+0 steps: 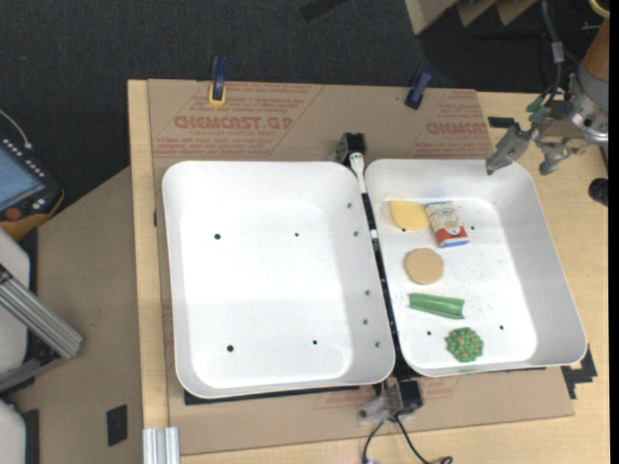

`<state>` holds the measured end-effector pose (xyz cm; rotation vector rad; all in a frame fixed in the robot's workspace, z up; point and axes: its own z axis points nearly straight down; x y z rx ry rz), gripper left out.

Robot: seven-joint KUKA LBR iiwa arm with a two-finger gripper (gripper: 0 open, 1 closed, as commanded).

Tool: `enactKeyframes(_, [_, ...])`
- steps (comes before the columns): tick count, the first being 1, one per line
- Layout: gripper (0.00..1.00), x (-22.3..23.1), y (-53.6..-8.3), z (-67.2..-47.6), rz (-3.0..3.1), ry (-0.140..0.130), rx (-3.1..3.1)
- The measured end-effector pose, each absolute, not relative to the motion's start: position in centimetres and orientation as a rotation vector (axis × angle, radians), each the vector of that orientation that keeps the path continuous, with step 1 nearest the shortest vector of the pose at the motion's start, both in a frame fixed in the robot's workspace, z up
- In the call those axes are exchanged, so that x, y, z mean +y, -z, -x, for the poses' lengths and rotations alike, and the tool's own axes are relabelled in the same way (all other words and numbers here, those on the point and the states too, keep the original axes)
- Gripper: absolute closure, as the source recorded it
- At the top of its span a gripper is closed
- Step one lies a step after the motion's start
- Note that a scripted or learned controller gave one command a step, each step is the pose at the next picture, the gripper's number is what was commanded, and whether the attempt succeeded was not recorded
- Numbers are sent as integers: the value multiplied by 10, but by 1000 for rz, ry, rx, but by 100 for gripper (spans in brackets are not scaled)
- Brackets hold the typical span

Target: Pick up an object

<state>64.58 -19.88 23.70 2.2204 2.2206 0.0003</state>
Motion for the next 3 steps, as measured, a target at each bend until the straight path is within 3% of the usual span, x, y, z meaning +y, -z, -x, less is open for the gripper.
enactKeyframes(1, [0,-145,-106,-610,-2227,8,2235])
enactKeyframes(2, [100,-149,-125,-614,-2218,-2,2220])
enactKeyframes(3, [100,-109,-153,-517,-2228,4,2227])
